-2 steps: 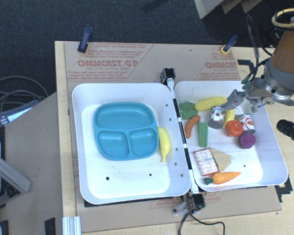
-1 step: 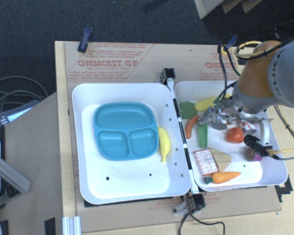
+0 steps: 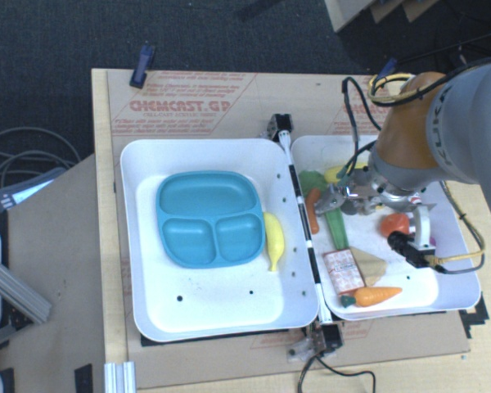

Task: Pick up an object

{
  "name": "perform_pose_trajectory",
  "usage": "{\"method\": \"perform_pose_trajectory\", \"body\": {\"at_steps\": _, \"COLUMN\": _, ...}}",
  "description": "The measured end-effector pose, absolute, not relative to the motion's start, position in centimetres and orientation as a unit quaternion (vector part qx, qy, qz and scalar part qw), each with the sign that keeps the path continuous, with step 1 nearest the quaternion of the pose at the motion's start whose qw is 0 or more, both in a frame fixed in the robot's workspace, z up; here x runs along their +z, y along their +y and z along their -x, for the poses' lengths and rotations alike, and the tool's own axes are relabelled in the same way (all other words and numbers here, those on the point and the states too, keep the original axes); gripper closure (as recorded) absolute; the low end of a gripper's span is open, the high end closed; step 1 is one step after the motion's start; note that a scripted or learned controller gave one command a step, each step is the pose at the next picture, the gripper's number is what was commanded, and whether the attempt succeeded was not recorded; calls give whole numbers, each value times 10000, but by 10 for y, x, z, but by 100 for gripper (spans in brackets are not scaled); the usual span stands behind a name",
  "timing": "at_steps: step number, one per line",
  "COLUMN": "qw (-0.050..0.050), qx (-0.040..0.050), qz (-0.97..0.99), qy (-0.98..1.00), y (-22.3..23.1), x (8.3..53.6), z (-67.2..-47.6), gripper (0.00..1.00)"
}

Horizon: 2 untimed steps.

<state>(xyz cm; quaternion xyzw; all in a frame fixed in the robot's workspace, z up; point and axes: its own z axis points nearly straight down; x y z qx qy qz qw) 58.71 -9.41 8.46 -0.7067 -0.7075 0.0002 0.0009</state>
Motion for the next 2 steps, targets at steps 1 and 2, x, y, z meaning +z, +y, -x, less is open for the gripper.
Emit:
{"method": "perform_pose_trajectory", "body": {"at_steps": 1, "qw": -15, "qx": -6, "qz": 7067, "qy": -7075, "y": -116, "x": 137, "z": -667, "gripper": 0}}
{"method": "perform_pose_trajectory", "body": {"at_steps": 2, "qw": 13, "qx": 10, "qz": 7073, "qy": -7069, "y": -165, "x": 84, "z": -652, "gripper": 0}}
